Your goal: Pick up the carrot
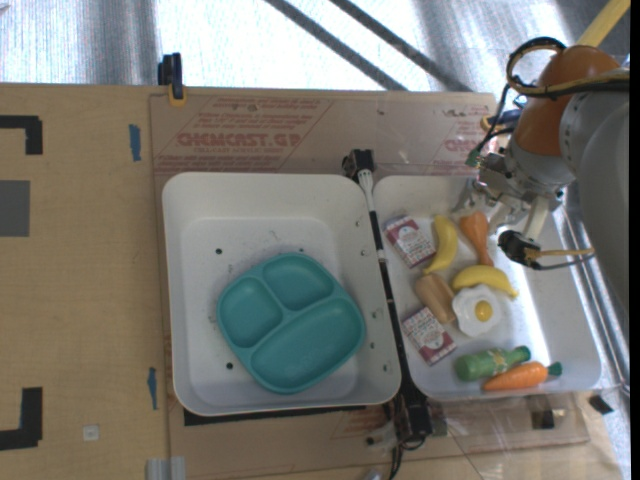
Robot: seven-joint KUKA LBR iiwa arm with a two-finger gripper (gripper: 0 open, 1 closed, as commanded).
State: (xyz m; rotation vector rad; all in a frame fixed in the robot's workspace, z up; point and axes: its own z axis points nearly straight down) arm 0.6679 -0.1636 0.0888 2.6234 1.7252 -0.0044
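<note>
A: Where does the carrot [517,376] lie, and what crowds it?

B: It lies on its side at the near edge of the right bin [575,308], orange and tapered, with its green end toward the right wall. A green bottle [490,361] lies just beside it, touching along its length on the far side. Nothing rests on top of it.

A: And the rest of that bin?

B: A fried egg [477,311], white with a yellow yolk, sits near the middle. Two curved yellow bananas, one [443,244] toward the far end and one [485,279] just above the egg. A tan bread-like roll [435,294] lies left of the egg. Two small red-and-white packets, one [405,240] far and one [428,334] near. An orange cone-shaped piece [475,234] stands at the far end, right under the arm.

A: The gripper?

B: The gripper [497,208] hangs over the far end of the right bin, well apart from the carrot. Whether its fingers are spread or closed cannot be told, and nothing can be seen held.

A: The left bin?

B: The left bin [190,298], smooth white plastic with rounded corners, holds a teal plate [290,320] with three compartments, tilted on the bin floor. Both bins rest on a brown cardboard sheet [80,268].
</note>
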